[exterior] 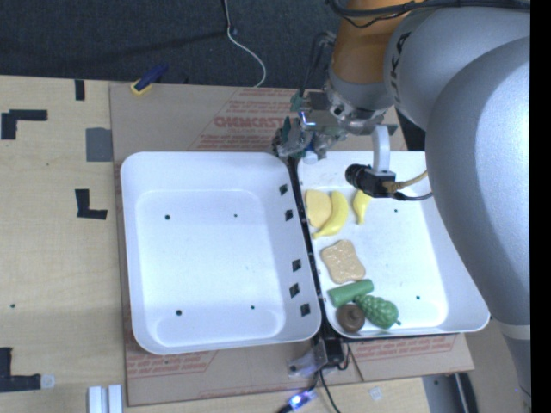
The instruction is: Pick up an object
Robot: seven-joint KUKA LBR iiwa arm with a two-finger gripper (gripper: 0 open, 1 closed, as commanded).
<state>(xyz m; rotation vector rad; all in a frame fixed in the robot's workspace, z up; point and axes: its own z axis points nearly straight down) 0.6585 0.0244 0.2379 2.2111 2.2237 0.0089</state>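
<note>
- The arm (465, 101) comes in from the right side and covers much of the right bin's far right part.
- The left bin (207, 325) has nothing in it; the right bin (430, 265) carries all the things, gathered along its left wall.
- The gripper (303, 140) hangs over the far left corner of the right bin, above the divider between the bins. I cannot tell if it is spread or closed, and nothing is seen held in it.
- The yellow pieces (327, 212), like a banana and a slice, lie closest to the gripper, near the left wall.
- The tan cracker (342, 261) lies flat behind them toward the near edge; probably stiff and light, but thin, so hard to pinch.
- The green vegetables (366, 304) and the small brown round thing (350, 317) sit in the near left corner, touching each other.
- My judgement: the banana looks like light, smooth plastic; taking it across its narrow middle seems the safest.
</note>
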